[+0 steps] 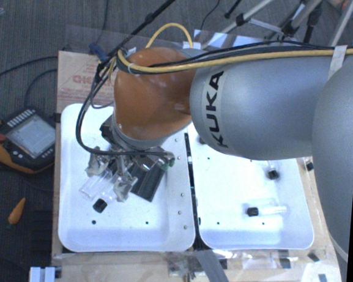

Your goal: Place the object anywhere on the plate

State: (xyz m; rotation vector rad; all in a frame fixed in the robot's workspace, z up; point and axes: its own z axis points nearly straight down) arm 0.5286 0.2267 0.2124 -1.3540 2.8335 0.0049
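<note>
Far to the gripper's left, off the bench, a teach pendant (23, 137) with a grey screen lies on the dark floor. An orange-handled tool (15, 210) lies on the floor below it, also well left of the gripper. Behind the gripper, at the far side of the bench, a brown cardboard sheet (77, 81) with red print lies flat.

The gripper (106, 187) hangs low over the middle of the left bin (70, 235), its clear plastic end pointing down and towards the bin's near-left corner. Whether it is released or clenched cannot be told from this slant, as the clear parts blur against the white floor of the bin. A dark rectangular part of its body sits just to its right.

The task's thing, a small black block (99, 205), lies on the bin floor just in front of the gripper's tip, very close to it. Nothing shows it being gripped.

Above the gripper rises the orange band (148, 95), rounded and steeply tilted, with black and yellow cables (174, 29) looped over it. From there the thick grey arm (259, 104) runs away to the right, crossing above the right bin (303, 237).

In that bin, well to the gripper's right, lie a second small black piece (252, 211), a clear piece (275, 208) just beside it, and another dark piece (272, 174) farther back.
</note>
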